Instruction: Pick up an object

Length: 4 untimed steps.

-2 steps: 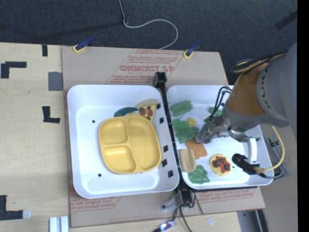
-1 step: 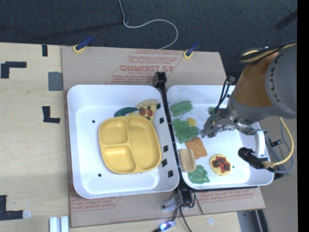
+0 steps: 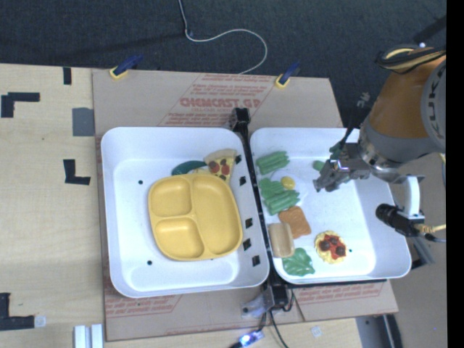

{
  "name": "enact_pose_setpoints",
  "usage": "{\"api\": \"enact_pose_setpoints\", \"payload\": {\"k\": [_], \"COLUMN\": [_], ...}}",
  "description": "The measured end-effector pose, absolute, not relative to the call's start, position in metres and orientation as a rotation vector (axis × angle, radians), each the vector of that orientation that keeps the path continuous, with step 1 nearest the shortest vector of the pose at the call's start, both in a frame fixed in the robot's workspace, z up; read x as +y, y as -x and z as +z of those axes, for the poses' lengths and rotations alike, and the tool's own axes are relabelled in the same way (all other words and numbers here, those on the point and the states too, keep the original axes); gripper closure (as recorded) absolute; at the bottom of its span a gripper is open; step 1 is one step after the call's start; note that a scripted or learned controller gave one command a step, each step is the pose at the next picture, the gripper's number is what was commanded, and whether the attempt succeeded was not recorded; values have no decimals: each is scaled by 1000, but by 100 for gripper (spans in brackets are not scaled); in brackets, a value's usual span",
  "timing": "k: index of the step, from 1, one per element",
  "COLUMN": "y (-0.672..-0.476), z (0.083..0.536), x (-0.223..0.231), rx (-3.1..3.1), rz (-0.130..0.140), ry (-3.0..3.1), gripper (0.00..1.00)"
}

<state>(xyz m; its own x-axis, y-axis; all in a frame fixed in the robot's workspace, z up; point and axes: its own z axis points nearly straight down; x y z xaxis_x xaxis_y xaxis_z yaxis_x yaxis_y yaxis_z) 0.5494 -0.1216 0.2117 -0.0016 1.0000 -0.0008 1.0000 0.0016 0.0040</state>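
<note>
Toy foods (image 3: 290, 220) lie in right bin (image 3: 370, 227); claw (image 3: 328, 178) above

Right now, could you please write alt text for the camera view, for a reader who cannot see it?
A grey robot arm's gripper hovers over the right white bin, above bare floor beside toy foods: green vegetables, a toast piece and a small pizza. The left white bin holds a yellow divided plate.

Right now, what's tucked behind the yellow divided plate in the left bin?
Behind the yellow divided plate, at its far edge, a pizza slice and a dark green item poke out. The plate's rim covers their near parts, so the green item can't be identified.
</note>
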Motion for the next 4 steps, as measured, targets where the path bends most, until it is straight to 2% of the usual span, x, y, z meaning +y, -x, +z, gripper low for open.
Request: {"api": "enact_pose_setpoints", "payload": {"k": [1,3,4], "y": [-550,-604,-635], "z": [225,239,218], "x": [-121,-27,10], "rx": [2223,2229,2228], "rz": [1,2,-2], "ry": [-2220,-2215,-2218], "gripper": [100,100,100]}}
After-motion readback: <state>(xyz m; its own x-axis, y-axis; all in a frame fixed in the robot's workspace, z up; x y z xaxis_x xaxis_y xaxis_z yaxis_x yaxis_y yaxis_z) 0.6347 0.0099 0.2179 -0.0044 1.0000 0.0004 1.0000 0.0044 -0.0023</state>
